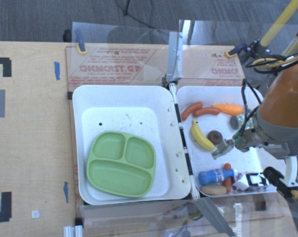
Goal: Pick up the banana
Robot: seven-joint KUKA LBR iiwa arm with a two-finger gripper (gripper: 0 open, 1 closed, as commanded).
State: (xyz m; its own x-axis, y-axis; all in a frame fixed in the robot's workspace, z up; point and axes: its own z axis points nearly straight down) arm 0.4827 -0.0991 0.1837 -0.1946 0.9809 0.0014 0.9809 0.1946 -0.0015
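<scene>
The yellow banana [200, 136] lies in the right bin [188, 95], near its left wall, curved and pointing up and down the view. A brown round piece [215, 136] rests right beside it. My gripper [222, 149] hangs low over the bin, just right of and below the banana's lower end, close to the brown piece. Nothing shows in its grip. The grey arm with its orange band [284, 100] reaches in from the right and hides part of the bin's right side.
Two red sausages [191, 110] and an orange carrot [228, 109] lie at the back of the right bin. A blue bottle [215, 176], a tan lump [214, 190] and small packets [252, 180] crowd its front. A green divided plate [121, 163] sits in the left bin [114, 95].
</scene>
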